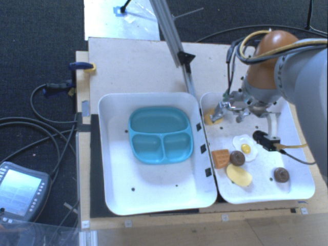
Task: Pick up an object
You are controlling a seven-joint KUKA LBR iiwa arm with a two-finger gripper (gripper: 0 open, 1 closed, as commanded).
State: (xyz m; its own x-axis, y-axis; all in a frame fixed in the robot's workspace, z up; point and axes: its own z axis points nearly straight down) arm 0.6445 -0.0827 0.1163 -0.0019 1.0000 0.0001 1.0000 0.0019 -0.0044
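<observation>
The grey arm with its orange band reaches in from three o'clock and hangs its claw (224,110) low over the ten o'clock corner of the right-hand shallow white bin (302,186), with a small tan-yellow piece (210,118) showing just at its tip. Whether that piece sits between the claw's tips or merely beside them I cannot tell, nor can I tell how the claw stands. Near the bin's middle lies a flat white-and-yellow toy fried egg (245,147); toward seven o'clock sit a small orange-brown block (221,158), a round dark-brown puck (237,158) touching it, and a smooth yellow oval piece (239,176). A second brown puck (281,175) rests toward five o'clock. The left-hand white bin (115,188) holds a blue divided plastic plate (160,134). These pieces look like light, stiff toy food, probably slick-skinned; the tan-yellow one is likely best pinched across its narrow sides, and the bin wall close by may crowd the approach.
</observation>
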